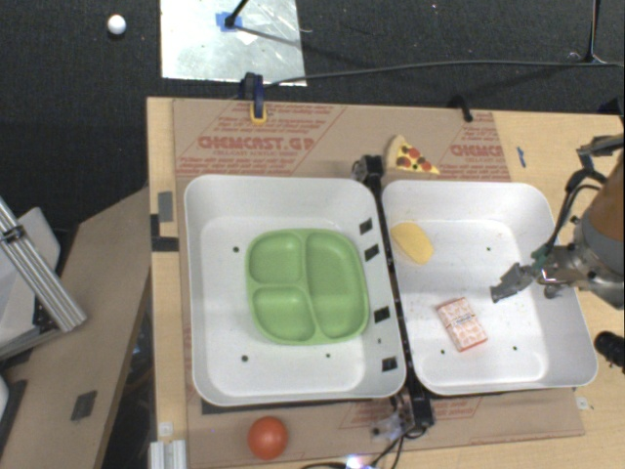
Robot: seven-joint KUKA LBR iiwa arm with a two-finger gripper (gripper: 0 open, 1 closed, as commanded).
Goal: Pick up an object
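Reaching in from the right of the camera view, my gripper [510, 286] hangs over the right bin [527, 203], its tip just beside the red-and-white packet [461, 323] that lies flat on the bin floor. The tip is small and dark at this slant; I cannot tell whether my fingers stand wide or narrow, and nothing is seen between them.

Step in hand, as I judge it: closing on a candidate. The packet is the nearest; the yellow piece [413, 242] lies farther up, close to the wall shared with the left bin [215, 203]. To do this well I should centre over the packet, align across its shorter side, and descend squarely, since a flat item on a smooth floor will likely slide if struck off-centre.

Count, same view: two white bins; one green divided plate [307, 286] in the left bin; two items in the right bin. Outside the bins on the tabletop [293, 130]: one pizza-slice toy [411, 156], one red ball [267, 437].
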